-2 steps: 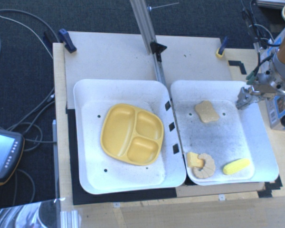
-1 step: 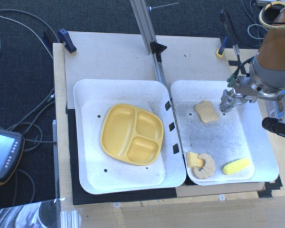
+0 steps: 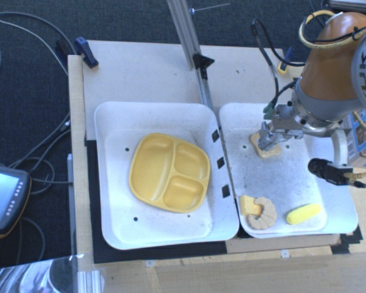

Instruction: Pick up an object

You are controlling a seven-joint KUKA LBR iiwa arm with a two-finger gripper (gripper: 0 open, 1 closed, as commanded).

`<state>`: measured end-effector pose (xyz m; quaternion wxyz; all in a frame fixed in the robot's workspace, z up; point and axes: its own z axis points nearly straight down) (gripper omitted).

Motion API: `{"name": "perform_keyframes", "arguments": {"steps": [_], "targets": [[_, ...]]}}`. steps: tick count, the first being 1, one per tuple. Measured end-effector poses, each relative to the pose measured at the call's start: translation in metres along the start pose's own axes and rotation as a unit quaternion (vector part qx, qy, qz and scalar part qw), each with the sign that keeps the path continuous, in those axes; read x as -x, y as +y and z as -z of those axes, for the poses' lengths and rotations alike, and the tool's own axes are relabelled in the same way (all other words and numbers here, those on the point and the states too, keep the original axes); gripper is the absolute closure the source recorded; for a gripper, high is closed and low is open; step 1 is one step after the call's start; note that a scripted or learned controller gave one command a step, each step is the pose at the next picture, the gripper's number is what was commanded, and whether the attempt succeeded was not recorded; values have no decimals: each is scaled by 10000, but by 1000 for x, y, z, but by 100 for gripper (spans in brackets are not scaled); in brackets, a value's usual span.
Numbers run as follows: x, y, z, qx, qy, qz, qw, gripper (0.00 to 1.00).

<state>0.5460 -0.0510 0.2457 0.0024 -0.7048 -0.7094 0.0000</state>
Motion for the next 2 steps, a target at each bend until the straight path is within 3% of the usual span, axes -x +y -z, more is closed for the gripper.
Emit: {"name": "perform_keyframes", "arguments": {"steps": [2], "targets": [[-106,1,-13,14,-4,1,10000,100]]}}
